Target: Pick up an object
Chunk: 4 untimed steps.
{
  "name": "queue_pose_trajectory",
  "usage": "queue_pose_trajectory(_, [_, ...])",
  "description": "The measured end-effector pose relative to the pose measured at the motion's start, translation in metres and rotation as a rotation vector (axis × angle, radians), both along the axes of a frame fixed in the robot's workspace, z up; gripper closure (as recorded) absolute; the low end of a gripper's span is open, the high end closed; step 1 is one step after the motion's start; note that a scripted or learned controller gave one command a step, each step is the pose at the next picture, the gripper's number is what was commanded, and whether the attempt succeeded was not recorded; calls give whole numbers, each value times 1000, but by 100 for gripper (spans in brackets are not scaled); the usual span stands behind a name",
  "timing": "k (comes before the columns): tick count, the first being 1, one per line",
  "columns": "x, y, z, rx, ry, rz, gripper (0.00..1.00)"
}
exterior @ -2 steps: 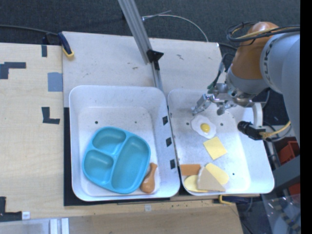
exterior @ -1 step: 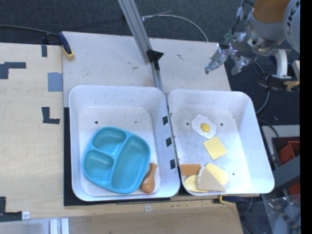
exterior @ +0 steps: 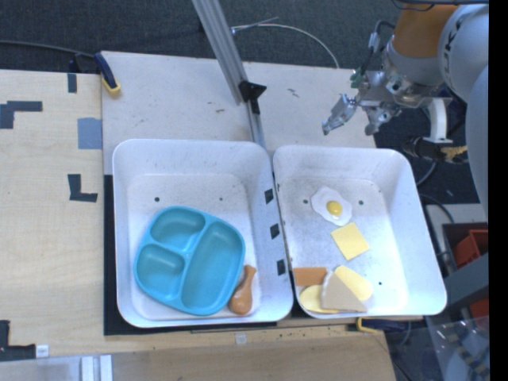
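In the camera view the jaws [exterior: 343, 116] hung above the tabletop just beyond the right bin [exterior: 413, 236]'s far rim, seemingly parted with nothing between them. The fried egg [exterior: 332, 205], nearest pick, lay below them inside that bin; the cheese slice [exterior: 350, 240] lay farther on.

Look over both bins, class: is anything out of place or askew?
Mildly. The drumstick lies beside the blue divided plate, leaning on the left bin wall. In the right bin, sandwich pieces crowd the near edge.
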<state>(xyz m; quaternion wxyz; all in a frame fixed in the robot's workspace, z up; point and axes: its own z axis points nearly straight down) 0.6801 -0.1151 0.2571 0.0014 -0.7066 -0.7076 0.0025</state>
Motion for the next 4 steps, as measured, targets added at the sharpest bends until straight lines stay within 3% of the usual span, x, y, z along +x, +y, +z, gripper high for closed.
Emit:
queue_pose_trajectory(1, [0, 19, -56, 1, 2, 0, 0])
queue_pose_trajectory(2, [-24, -48, 24, -3, -12, -6, 0])
queue_pose_trajectory(3, [-24, -39, -24, 1, 0, -1, 0])
queue_pose_trajectory(4, [-39, -22, -72, 1, 2, 0, 0])
